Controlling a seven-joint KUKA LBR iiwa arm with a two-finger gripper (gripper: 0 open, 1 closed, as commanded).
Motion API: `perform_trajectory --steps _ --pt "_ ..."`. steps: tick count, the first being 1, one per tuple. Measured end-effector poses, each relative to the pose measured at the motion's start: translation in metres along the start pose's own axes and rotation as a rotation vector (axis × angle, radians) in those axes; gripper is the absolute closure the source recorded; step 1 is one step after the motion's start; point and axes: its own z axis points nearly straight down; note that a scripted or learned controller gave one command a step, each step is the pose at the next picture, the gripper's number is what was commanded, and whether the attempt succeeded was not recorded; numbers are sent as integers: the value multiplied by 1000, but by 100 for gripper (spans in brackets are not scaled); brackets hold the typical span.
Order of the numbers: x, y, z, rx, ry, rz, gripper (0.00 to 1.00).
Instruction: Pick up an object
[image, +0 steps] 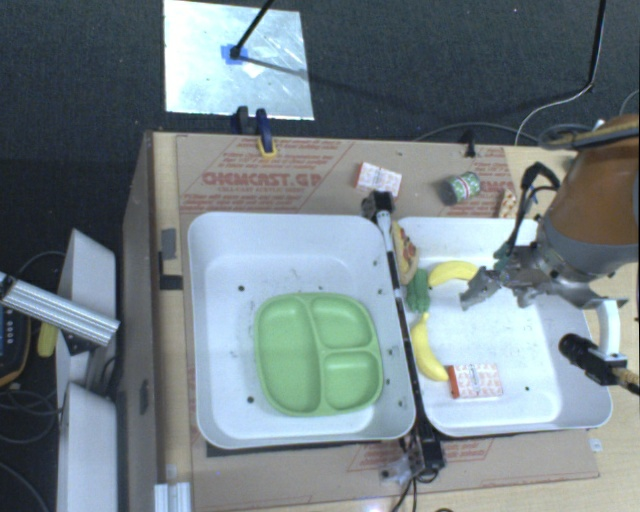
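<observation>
My gripper (482, 280) hangs open over the right bin (560, 400), close to that bin's upper middle. Nothing sits between its fingers. Just left of it lies a yellow banana (452, 272), whose right end nearly reaches the gripper. Lower down, a second banana (428, 350) lies along the bin's left wall. A green toy (418, 290) rests between the two bananas. A pizza-like piece (406, 252) leans at the top left corner. Towards the bin's front lies a small red and white box (474, 380).
The left bin (230, 260) holds a green divided plate (320, 352). Behind the bins, a small green can (463, 187) and a white card (378, 179) lie on the bench. The arm's grey body (590, 240) covers the right bin's upper right part.
</observation>
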Motion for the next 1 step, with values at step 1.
perform_trajectory --steps 1 --pt "12 29 89 3 0 1 0"
